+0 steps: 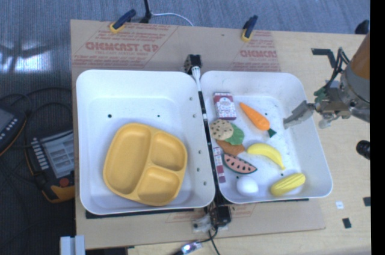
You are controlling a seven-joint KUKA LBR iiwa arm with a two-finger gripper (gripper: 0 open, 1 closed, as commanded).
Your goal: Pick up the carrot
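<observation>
The carrot (255,116) is orange with a small green stub at its lower right end. It lies slanted in the upper middle of the right bin (313,145). My gripper (307,118) hangs over the right side of that bin, to the right of the carrot and apart from it. It stands open, one grey finger (296,115) reaching toward the carrot's green end, with nothing between the fingers.
Also in the right bin are a red carton (224,106), a cookie (221,127), a watermelon slice (239,164), a banana (266,153), a white egg (246,186) and a yellow piece (287,183). A yellow divided plate (145,162) lies in the left bin (96,103).
</observation>
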